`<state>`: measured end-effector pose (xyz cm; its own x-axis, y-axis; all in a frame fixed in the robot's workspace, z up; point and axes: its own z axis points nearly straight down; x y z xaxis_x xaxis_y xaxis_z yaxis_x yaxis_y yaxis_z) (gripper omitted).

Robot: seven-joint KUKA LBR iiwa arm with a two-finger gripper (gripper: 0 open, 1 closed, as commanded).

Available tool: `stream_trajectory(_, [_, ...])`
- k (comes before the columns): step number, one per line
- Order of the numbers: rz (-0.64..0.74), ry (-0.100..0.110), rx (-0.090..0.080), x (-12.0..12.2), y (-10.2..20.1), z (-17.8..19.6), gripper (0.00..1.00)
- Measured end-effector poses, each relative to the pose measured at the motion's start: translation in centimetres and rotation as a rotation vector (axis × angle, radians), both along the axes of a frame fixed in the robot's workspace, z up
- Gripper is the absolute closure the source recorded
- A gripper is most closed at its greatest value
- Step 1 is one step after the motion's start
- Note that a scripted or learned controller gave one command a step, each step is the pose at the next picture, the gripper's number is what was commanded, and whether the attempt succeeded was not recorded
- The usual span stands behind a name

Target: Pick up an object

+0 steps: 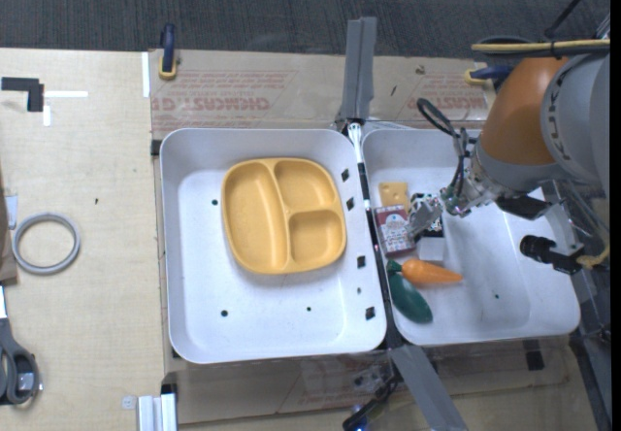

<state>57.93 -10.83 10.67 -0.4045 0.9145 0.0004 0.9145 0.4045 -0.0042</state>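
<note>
Only readable-ish thing: red print on the cardboard sheet [252, 89] behind the bins, upside down, can't make it out.

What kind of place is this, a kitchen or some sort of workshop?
Most likely a robotics lab bench, not a kitchen. A grey and orange robot arm reaches over two white bins, which hold toy-like items such as a yellow divided plate and a carrot. A roll of tape lies beside them.

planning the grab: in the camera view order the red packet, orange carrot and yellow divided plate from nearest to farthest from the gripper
1. Red packet, right bin, just left of the gripper.
2. Orange carrot, right bin, below it.
3. Yellow divided plate, left bin.
</note>
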Motion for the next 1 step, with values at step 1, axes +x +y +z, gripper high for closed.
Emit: stream_trajectory(1, [0.06, -0.011, 0.0, 0.53, -2.03, -1.18, 0.0])
